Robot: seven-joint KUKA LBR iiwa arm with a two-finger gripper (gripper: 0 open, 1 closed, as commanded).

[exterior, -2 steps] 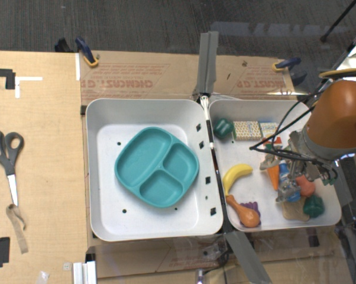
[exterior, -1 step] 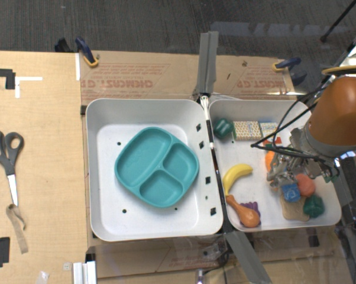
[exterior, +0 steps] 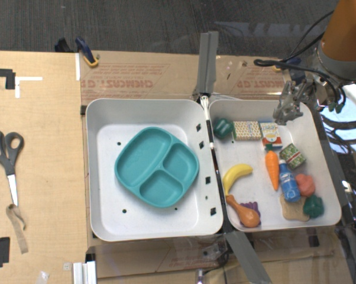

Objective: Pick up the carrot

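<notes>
The orange carrot [exterior: 273, 168] lies lengthwise in the right bin [exterior: 326, 158], its tip pointing toward the front, between the banana [exterior: 236, 174] and a blue bottle [exterior: 288, 184]. My gripper [exterior: 286, 112] hangs over the bin's back right corner, above and behind the carrot, and its fingers carry nothing. A small carton [exterior: 271, 133] lies just in front of the gripper, between it and the carrot.
The right bin also holds a dark green item [exterior: 223, 128], a patterned box [exterior: 247, 130], a green-white cube [exterior: 292, 155], a red item [exterior: 306, 183], a chicken drumstick [exterior: 245, 212] and a green pepper [exterior: 313, 206]. A teal divided plate [exterior: 157, 167] sits in the left bin. Scissors [exterior: 7, 155] lie far left.
</notes>
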